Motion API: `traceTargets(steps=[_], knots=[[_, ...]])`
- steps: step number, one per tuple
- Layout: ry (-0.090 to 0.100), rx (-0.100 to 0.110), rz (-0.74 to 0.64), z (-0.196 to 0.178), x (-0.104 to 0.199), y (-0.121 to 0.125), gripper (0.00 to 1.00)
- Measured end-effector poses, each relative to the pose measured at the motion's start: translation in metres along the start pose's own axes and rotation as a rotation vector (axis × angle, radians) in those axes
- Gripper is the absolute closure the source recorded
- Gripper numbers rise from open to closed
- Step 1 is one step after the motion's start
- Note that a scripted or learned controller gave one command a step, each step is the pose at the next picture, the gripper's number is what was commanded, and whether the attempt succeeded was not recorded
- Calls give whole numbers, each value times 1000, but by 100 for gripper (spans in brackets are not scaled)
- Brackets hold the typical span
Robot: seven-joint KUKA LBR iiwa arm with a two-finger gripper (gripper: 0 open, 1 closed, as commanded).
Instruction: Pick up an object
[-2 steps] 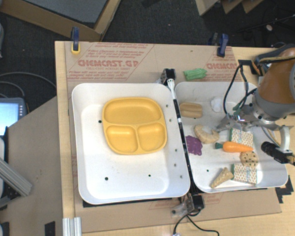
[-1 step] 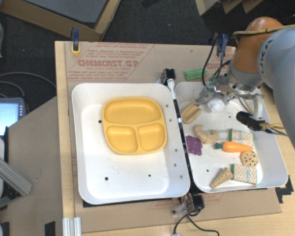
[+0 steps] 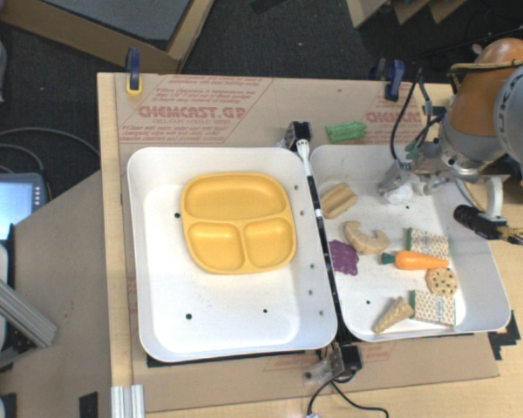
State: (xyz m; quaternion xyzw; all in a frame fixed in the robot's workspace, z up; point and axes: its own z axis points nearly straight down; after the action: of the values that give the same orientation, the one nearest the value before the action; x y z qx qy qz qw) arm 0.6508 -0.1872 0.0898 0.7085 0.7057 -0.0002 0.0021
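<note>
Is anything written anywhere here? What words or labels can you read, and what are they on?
"CHEMCAST GP" in red, large, on the brown board behind the left bin.
The same red print again on the board behind the right bin, cut off by cables: only "CH" or so is legible.
Smaller red lines above and below the big word: too small and blurred to read.
The patterned cards in the right bin: no readable text.
</note>
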Motion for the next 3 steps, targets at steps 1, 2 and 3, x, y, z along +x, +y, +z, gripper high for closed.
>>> traceTargets(steps=[1,2,3], knots=[[8,15,1,6,23,-147,0],[2,0,-2,-5,22,-140,100],[3,0,-2,-5,22,-140,0]])
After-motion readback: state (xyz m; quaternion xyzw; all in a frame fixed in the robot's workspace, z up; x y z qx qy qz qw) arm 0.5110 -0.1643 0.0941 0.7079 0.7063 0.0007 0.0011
